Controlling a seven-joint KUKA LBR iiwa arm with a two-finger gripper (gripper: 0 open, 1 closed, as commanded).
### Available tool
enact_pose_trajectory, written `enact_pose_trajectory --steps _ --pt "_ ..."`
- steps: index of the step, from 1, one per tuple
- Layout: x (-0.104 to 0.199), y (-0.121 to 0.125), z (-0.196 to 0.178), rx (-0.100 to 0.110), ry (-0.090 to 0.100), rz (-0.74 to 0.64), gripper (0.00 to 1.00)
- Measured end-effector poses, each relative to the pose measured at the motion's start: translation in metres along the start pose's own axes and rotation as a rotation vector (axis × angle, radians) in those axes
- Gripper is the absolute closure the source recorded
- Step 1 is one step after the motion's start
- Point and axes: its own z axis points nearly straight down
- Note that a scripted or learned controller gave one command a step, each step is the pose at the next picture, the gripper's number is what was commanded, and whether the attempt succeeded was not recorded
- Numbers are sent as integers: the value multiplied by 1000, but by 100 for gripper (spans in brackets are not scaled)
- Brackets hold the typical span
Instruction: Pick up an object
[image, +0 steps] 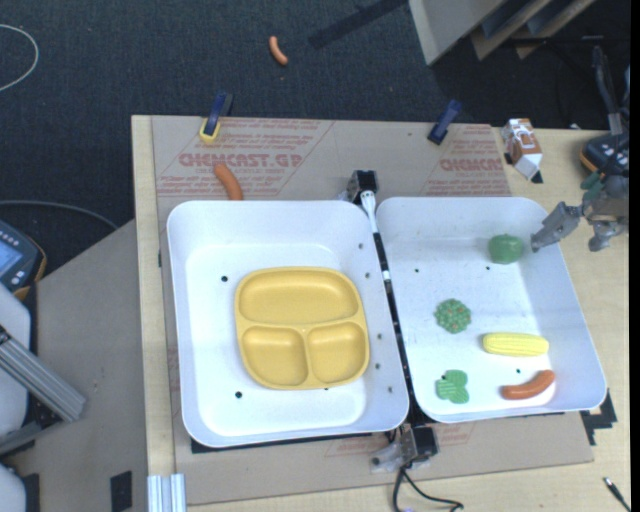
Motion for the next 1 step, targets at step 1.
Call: enact_pose_trajectory --steps 1 --pt "1 2 -8 -13 -3 -4 0"
